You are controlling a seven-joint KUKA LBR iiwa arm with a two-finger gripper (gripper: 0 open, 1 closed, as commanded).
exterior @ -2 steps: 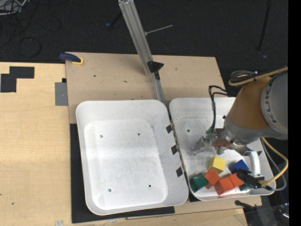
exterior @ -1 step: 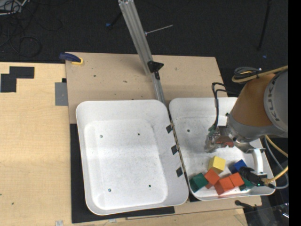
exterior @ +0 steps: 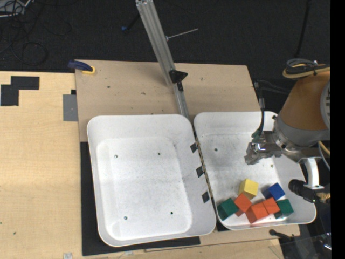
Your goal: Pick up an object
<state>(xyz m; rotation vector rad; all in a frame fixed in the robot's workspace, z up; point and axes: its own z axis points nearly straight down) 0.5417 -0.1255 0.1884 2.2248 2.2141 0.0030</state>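
Several small blocks lie clustered at the near end of the right bin (exterior: 226,128): a yellow block (exterior: 249,188), a blue block (exterior: 276,191), orange-red blocks (exterior: 259,210), a green block (exterior: 227,208) at the left and another green block (exterior: 285,208) at the right. My gripper (exterior: 255,154) hangs over the right bin's middle right, a short way behind the yellow block, and nothing shows between its fingers. The arm's orange band (exterior: 303,101) and grey wrist cover the bin's right rim.
The left bin (exterior: 108,131) sits beside the right one, joined by black clips (exterior: 200,171) along the shared edge. A slanted aluminium rail (exterior: 159,42) rises from behind the bins. A blue and yellow clamp (exterior: 82,66) lies at the bench's far left corner.
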